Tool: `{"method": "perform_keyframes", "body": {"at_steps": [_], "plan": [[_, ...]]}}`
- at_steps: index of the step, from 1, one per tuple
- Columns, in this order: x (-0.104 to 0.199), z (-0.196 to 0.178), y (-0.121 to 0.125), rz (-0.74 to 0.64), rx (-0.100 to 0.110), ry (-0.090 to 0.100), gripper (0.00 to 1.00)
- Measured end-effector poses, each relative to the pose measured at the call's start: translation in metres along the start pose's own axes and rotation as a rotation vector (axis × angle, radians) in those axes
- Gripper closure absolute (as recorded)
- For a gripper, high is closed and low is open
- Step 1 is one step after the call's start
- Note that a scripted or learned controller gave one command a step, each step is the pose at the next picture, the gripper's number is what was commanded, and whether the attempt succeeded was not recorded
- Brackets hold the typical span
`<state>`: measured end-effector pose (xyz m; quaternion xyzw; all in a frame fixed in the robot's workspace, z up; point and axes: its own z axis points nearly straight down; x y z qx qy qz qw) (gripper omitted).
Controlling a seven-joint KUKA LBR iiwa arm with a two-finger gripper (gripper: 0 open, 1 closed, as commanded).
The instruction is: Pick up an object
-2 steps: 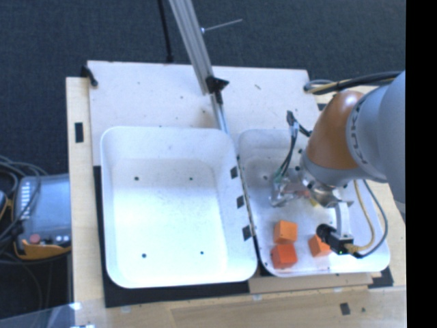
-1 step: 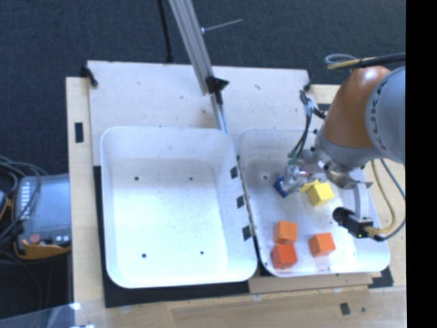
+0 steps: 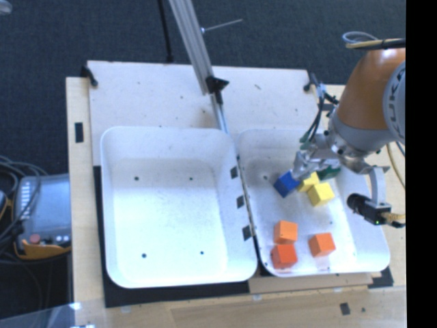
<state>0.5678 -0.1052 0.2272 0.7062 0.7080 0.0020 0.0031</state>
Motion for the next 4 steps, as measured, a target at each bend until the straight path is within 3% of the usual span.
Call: {"method": "perform_keyframes", "body": {"at_steps": [2, 4], "plan": [[0.082, -0.009, 0.026, -0.004, 0.005, 0.003, 1.0], [0.185, 0.004, 0.064, -0.002, 0.006, 0.002, 1.0]]}}
